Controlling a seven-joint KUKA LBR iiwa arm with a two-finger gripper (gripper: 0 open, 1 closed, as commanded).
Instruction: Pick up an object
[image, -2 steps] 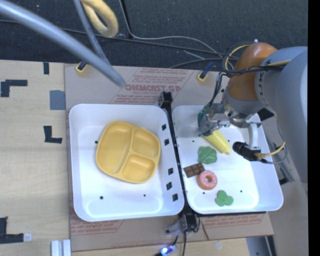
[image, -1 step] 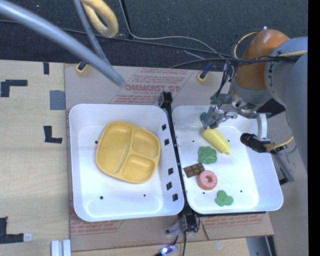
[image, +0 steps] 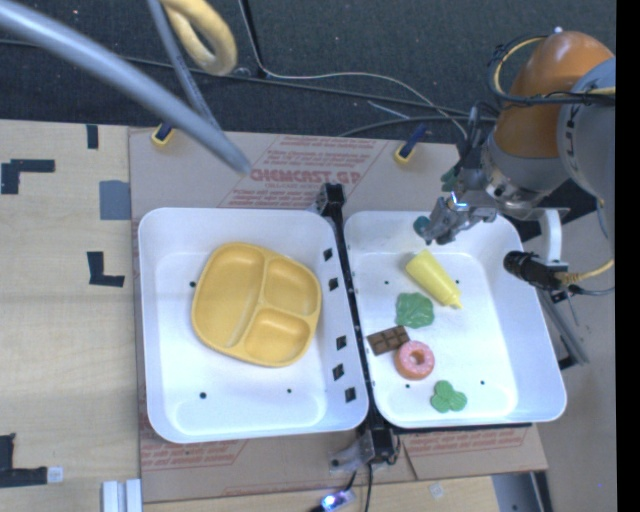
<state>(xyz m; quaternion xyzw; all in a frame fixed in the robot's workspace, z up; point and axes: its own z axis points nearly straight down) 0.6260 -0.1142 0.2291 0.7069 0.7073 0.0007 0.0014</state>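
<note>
The left bin (image: 160, 330) holds a divided plate (image: 256, 303); the right bin (image: 520, 370) holds a bottle (image: 433, 277), doughnut (image: 414, 359) and other toy foods.

You're looking at a robotics lab or test cell, not a home or kitchen. Evidence: industrial arm (image: 560, 90) w/ orange band, bolted at the side of a worktop (image: 60, 300). Two shallow white bins (image: 160, 330) sit side by side on a cardboard sheet (image: 300, 170) w/ red printed lettering, held by yellow clamps (image: 163, 135) at the back corners. Black tape marks (image: 100, 268) are stuck on the wood surface. Loose cables (image: 400, 100) run across dark carpet behind. Contents are toy props: yellow divided plate (image: 257, 303), plastic food like a pink donut (image: 414, 359). A grey metal pole (image: 110, 70) crosses overhead, prob. rig hardware.
</note>
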